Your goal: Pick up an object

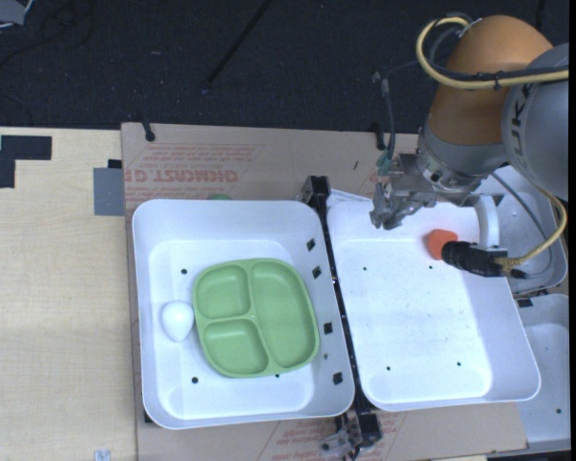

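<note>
Here the gripper [392, 211] hangs over the far rim of the right bin [432, 353]; whether its jaws are apart or together cannot be told, and nothing shows between them. An orange object [440, 242] lies in that bin's far part, near the gripper, on the arm's side of it. Beside the right bin, the left bin [163, 353] holds a green divided plate [255, 316] with a white egg-like object [178, 320] touching its outer edge.
</note>
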`<state>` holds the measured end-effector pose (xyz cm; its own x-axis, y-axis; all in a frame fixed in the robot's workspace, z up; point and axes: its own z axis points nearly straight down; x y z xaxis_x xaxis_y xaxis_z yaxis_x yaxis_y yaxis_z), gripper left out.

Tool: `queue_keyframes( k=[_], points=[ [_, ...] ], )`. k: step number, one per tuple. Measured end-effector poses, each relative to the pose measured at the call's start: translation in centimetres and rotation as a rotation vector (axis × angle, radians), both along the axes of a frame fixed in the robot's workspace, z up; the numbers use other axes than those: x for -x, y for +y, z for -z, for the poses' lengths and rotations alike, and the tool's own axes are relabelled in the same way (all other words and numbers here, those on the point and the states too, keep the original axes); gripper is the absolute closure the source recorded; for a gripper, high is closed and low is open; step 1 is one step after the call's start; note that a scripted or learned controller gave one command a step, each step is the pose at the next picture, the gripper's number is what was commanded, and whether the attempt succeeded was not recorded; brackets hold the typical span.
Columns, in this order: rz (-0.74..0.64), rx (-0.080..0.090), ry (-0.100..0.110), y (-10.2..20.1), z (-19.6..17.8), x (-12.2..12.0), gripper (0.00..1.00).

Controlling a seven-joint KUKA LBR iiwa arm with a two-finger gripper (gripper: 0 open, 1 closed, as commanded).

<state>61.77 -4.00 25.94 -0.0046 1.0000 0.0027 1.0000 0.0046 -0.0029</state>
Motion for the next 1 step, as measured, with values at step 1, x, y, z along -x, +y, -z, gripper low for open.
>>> queue_keyframes(
  k=[1],
  points=[
    [0.0, 0.001, 0.002, 5.49, 1.66, 0.36, 1.0]
  ],
)
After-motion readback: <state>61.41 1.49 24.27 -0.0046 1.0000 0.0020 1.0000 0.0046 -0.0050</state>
